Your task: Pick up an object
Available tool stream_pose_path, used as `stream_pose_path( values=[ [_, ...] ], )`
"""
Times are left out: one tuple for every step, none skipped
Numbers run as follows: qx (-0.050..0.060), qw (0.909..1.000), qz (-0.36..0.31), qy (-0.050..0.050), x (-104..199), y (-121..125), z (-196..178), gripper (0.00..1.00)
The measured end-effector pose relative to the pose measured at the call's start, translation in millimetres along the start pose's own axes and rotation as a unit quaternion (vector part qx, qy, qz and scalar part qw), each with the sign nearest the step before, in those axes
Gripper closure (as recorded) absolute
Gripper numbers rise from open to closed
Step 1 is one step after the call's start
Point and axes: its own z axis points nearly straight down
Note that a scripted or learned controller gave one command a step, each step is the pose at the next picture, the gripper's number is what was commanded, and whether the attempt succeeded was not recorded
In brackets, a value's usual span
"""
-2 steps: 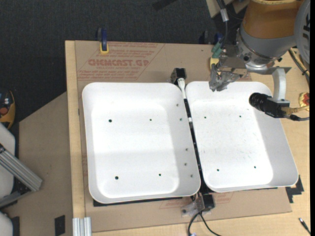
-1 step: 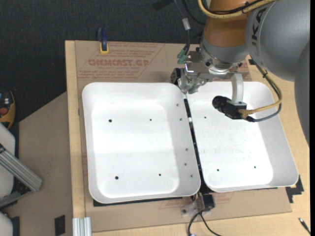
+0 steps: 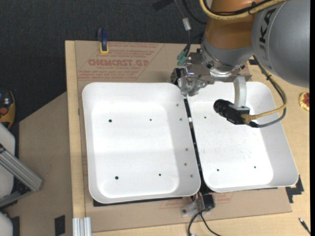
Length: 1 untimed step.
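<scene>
The tabletop (image 3: 44,146) is a light brown board. A flat sheet of cardboard (image 3: 123,60) with red printed letters lies on it. Two shallow white bins rest on the cardboard, touching side by side: the left bin (image 3: 133,141) and the right bin (image 3: 246,156). A blue-and-yellow clamp (image 3: 103,39) sits at the cardboard's far edge.

a pale brown worktop (image 3: 44,132) carries a cardboard sheet (image 3: 123,63) printed with red lettering, held at its far edge by a blue and yellow clamp (image 3: 103,40). beyond lies dark grey carpet (image 3: 74,9). an aluminium rail (image 3: 19,168) sits at the left, and light falls evenly.
</scene>
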Motion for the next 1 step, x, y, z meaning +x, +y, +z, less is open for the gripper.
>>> stream_pose_path(
  values=[
    [0.001,1.0,0.002,0.0,-3.4,-21.0,-3.4,1.0]
  ],
)
